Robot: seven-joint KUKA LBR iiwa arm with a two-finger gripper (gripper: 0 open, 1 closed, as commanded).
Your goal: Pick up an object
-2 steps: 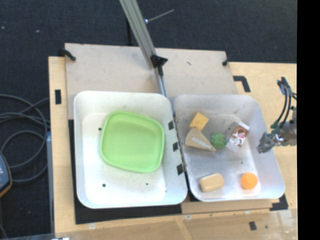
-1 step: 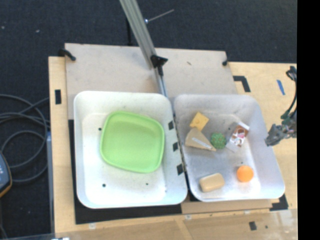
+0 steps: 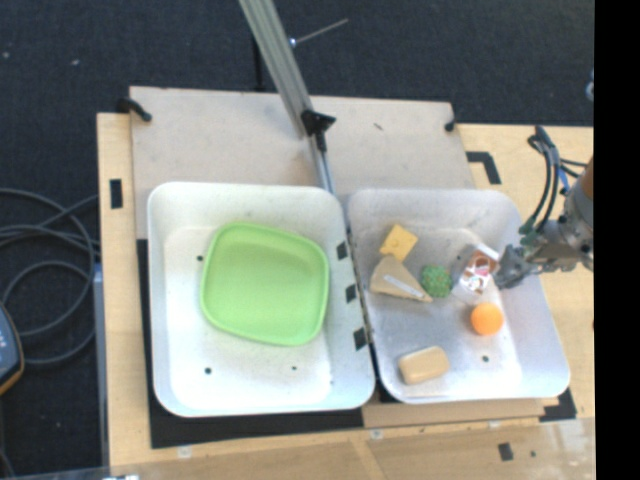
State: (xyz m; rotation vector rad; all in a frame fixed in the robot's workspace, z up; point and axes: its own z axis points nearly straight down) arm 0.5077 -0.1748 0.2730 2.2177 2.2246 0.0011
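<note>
While my gripper hangs at three o'clock in the right bin, I cannot tell its state. It seems to touch a white-and-red object; an orange ball lies just below, toward six o'clock.

In the right bin, a yellow block, a tan wedge, a green clump, a red-and-white packet, an orange ball and a beige bar are lying; the packet is sitting nearest the bin's right wall.
</note>
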